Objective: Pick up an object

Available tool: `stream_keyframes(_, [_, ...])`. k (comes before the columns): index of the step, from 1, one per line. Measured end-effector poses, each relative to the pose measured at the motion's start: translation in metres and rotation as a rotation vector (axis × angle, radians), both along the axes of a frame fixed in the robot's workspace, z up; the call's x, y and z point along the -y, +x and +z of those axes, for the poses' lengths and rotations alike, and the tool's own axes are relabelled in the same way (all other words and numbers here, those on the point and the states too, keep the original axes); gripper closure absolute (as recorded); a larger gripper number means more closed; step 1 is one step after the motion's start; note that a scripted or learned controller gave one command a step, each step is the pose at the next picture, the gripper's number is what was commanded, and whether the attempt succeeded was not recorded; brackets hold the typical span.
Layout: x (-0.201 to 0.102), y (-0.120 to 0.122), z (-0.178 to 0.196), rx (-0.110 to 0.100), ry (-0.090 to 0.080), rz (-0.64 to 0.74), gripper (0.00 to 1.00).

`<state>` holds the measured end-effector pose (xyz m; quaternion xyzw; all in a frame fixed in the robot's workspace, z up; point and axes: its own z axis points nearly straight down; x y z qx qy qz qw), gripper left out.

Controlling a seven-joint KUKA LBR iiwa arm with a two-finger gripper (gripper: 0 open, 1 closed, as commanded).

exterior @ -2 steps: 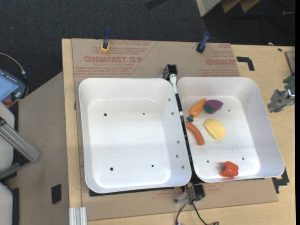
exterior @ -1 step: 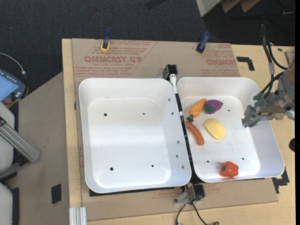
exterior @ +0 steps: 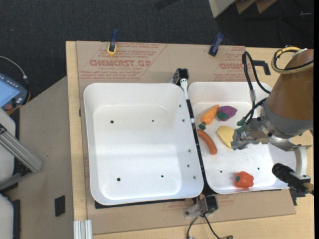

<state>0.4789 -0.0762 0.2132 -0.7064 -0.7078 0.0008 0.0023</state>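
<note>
The right bin [exterior: 219,179] holds an orange carrot [exterior: 209,115], a purple toy [exterior: 227,112], a yellow piece [exterior: 225,135], a red-orange sausage [exterior: 207,141] and a red pepper [exterior: 243,179]. My gripper [exterior: 240,139] reaches down from the right, low in the bin, right at the yellow piece's right edge. The wrist body above it hides the fingertips, and nothing shows between them.
The left bin [exterior: 94,133] lies beside the right one, split by a black divider bar [exterior: 192,128]. Both rest on a cardboard sheet [exterior: 149,59] with clamps at its far edge. The arm's big orange-grey body [exterior: 294,98] hangs over the right bin's right side.
</note>
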Motion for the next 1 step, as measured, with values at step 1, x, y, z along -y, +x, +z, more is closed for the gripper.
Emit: stream_keyframes(1, [0.0164, -0.0009, -0.1054, -0.002, 0.0, -0.004, 1.0])
